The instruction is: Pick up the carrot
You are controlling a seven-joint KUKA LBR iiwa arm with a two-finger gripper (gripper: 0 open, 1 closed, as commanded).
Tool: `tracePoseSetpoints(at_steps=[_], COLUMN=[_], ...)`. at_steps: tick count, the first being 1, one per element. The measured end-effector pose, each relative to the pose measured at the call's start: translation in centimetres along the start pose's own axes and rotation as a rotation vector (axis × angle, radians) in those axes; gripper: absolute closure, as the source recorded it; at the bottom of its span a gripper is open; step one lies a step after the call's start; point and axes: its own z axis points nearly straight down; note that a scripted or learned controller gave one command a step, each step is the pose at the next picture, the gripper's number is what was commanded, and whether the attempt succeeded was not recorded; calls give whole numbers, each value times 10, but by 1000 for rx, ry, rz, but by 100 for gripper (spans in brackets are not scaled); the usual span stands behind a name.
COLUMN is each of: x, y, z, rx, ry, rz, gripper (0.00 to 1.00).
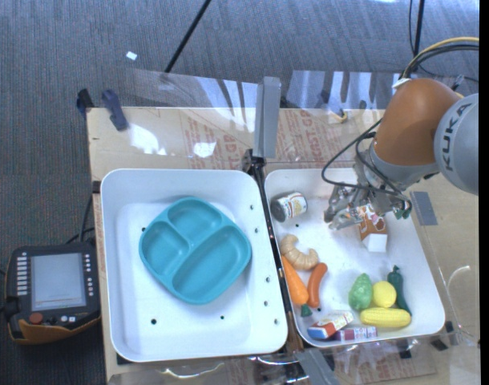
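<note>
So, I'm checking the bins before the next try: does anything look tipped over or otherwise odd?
The small can lies on its side at the right bin's upper left. The small carton beside the gripper stands tilted. Nothing looks spilled or damaged.

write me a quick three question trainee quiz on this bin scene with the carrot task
1. True or false: the carrot lies on the blue divided plate.
2. Which thing lies right beside the carrot, on its right in the camera view? A) small can B) hot dog C) corn cob
3. Fill in: the end effector hovers over the ___ bin, as the camera view shows it.

Key
1. False. The carrot lies in the right bin, near its left wall; the plate sits in the left bin.
2. B, the hot dog. The small can and corn cob lie further off.
3. right
</note>
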Motion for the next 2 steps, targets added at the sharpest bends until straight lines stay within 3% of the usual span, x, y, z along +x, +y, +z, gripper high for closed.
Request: tracePoseSetpoints(at_steps=[1,2], x=[0,29], y=[0,7], z=[0,11], rx=[0,-2], ry=[1,6], rz=[-1,98], gripper=[0,0])
